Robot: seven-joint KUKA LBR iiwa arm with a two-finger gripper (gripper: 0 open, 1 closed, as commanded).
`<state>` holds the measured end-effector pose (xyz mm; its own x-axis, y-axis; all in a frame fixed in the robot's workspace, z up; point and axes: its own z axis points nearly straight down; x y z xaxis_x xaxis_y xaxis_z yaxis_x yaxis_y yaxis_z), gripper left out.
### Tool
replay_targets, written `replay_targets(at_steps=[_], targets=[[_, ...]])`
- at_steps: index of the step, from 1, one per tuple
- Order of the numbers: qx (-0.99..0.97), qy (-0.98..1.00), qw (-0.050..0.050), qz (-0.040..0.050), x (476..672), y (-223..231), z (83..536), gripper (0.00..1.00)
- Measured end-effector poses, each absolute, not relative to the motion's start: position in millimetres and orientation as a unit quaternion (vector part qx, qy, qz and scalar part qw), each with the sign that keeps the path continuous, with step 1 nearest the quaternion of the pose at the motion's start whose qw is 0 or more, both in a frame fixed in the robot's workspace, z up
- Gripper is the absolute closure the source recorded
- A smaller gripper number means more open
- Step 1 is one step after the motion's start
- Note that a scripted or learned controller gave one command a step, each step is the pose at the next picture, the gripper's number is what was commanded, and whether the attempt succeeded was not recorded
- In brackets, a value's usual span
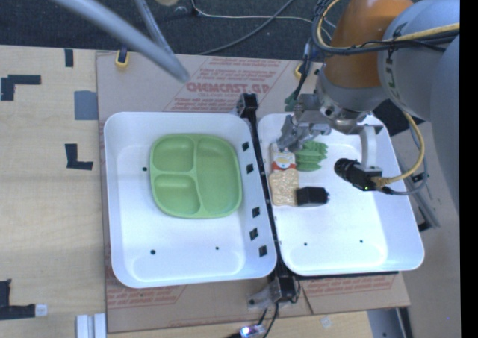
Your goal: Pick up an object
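Objects under the gripper, right bin

Objects clustered in right bin [388, 251]: tan packet [284, 183] just below gripper [293, 139], green toy [312, 154] beside it, black block [311, 196] lower right. Jaw state: cannot tell. Green divided plate [196, 176] well left, in left bin [127, 254].

Glossy white plastic bins [127, 202], matt green plastic tray [196, 176], cardboard underlay [224, 79], wooden bench [45, 202]
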<state>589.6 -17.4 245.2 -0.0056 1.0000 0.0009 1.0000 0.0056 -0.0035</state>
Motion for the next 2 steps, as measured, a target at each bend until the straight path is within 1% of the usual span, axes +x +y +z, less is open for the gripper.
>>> replay_targets(at_steps=[1, 2], targets=[[-0.704, -0.71, 0.001, -0.0001, 585.3, 40, 249, 1.0], [-0.705, -0.709, 0.001, 0.0012, 585.6, 83, 237, 1.0]])
